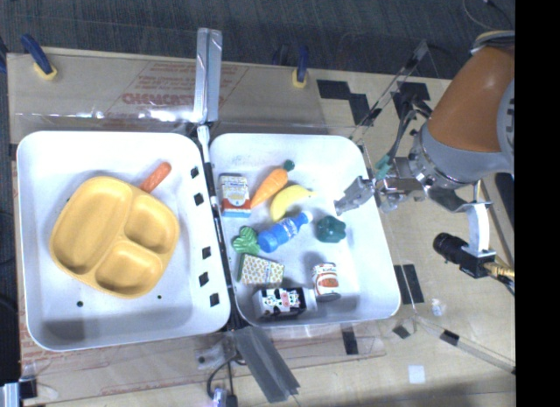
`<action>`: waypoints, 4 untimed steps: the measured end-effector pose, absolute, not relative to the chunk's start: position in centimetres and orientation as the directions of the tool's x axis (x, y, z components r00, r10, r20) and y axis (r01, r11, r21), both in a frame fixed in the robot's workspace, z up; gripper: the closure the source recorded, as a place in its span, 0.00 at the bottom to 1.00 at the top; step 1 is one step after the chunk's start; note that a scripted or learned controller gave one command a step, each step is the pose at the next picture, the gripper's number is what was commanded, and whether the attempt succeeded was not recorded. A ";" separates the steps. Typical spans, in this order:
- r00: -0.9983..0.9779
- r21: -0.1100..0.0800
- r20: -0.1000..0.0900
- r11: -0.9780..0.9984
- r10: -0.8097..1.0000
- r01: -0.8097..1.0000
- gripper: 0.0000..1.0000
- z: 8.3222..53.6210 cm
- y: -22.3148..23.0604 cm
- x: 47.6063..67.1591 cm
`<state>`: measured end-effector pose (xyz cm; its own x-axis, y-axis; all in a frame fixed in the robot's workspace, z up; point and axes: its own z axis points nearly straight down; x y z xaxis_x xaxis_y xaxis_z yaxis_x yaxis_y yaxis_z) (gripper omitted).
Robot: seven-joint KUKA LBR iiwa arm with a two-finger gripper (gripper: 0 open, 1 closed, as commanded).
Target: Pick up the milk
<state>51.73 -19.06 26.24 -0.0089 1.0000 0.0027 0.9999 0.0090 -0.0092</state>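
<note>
- Worktop [105, 90] carries two shallow white bins side by side; left bin [35, 248], right bin [372, 256].
- Milk [282, 302]: small carton with black-and-white cow pattern, lying on its side against the right bin's near wall, toward its near-left corner.
- Just beside the milk, on the side toward the bin's right wall: a small can with a red label [325, 280], upright.
- Touching or nearly touching the milk's far side: a patterned green-white packet [262, 270].
- Mid-bin cluster: blue bottle [283, 231], green leafy piece [244, 241], banana [290, 199], carrot [269, 185], a small red-and-white carton [233, 192] near the left wall, dark green piece [331, 229].
- Left bin: yellow divided plate [114, 235] filling the middle; a second carrot [155, 177] at the plate's far edge.
- Pincer [353, 195] sits at the right bin's right wall, about halfway along it, well apart from the milk. Nothing seen between its fingers; whether they stand open or closed — cannot tell.
- Arm with orange band [472, 103] over the worktop's far-right part.
</note>
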 end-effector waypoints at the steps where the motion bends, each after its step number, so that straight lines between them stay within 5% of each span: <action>1: -0.192 -0.008 0.005 0.192 0.981 0.981 0.00 14.4 -21.0 52.2; 2: 0.151 -0.008 0.003 -0.151 0.989 0.988 0.00 8.9 -20.7 52.0; 3: 0.145 -0.016 0.005 -0.145 0.989 0.989 1.00 9.6 -20.6 51.9; 4: -0.247 -0.004 0.003 0.247 0.969 0.969 1.00 18.4 -20.5 48.9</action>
<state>48.91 -20.47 18.43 -0.2468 0.9691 0.0034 0.9690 0.2468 -0.0044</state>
